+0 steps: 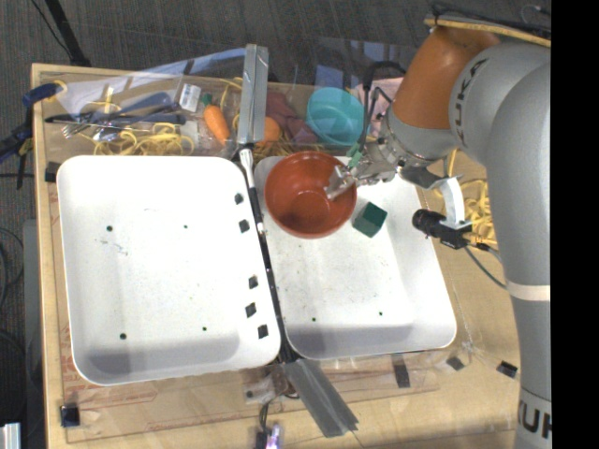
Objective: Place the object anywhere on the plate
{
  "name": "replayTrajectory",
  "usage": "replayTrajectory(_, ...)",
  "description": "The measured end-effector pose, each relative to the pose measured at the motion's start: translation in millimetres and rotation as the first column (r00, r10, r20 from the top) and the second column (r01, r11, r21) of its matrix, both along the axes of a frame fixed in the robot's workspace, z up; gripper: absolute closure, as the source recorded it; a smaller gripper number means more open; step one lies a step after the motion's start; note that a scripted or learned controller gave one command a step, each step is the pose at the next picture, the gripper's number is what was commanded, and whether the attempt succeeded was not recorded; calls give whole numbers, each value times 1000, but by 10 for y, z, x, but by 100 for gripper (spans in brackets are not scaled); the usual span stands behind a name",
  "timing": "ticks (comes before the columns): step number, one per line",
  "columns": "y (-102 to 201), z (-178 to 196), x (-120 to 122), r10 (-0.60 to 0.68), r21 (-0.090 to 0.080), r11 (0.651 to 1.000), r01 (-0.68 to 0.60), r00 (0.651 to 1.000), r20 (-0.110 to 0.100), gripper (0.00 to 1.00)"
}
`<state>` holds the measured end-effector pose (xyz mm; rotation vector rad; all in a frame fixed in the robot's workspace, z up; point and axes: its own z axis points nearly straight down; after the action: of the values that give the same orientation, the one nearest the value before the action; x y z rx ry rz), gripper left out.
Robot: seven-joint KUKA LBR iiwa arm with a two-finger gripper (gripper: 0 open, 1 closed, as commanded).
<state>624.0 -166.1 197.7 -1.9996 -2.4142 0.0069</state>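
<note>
The green block (371,218) sits on the floor of the right bin (374,335), near its far end, touching or just beside the right rim of the red-brown bowl (307,195). From my feed the gripper (344,186) hangs over that same rim of the bowl, up and to the left of the block, with nothing visible between its fingers; I cannot tell whether it is parted or closed. The only writing I can read is the partial "KU" lettering on the grey arm (510,129), once near the wrist and once low at the frame's right edge. The arm comes in from the right, its orange band above the wrist bent down and leftward toward the bowl. A black cable fitting (438,226) juts out just right of the bin. The left bin (150,269) lies alongside. Behind the bins on the bench (187,410) I see a teal bowl (335,115), an orange carrot-like toy (217,123), and tangled yellow strands (140,140).
</note>
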Motion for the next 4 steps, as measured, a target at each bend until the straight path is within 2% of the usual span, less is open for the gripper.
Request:
replayTrajectory(1,687,279,-765,190,1,982,-190,982,0,100)
replayTrajectory(2,1495,825,-1077,263,-1,965,-263,965,4,100)
replayTrajectory(3,2467,328,-1150,289,-1,957,-289,957,0,100)
replayTrajectory(4,2937,-130,-596,306,-2,952,-306,952,-2,100)
